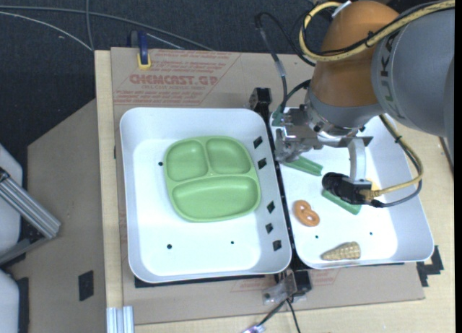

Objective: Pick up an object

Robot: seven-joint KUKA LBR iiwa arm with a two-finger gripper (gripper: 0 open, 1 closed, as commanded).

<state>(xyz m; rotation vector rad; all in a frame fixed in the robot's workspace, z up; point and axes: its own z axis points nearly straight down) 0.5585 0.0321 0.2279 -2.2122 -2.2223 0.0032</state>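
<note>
Jaws [289, 147], grip state impossible to tell, hover over right bin [404, 180]; cardboard [173, 79] reads "CHEMCAST".

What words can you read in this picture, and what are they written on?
"CHEMCAST GP", in faded red letters, on the brown board under the bins; the last letters are hard to make out.
The smaller red lines above and below it are too blurred to read.

The green divided plate [211, 178] looks like smooth, slightly glossy plastic. Both white bins [137, 201] have a smooth plastic sheen. The surface [180, 71] beneath is matt brown cardboard with printed red lettering.
</note>
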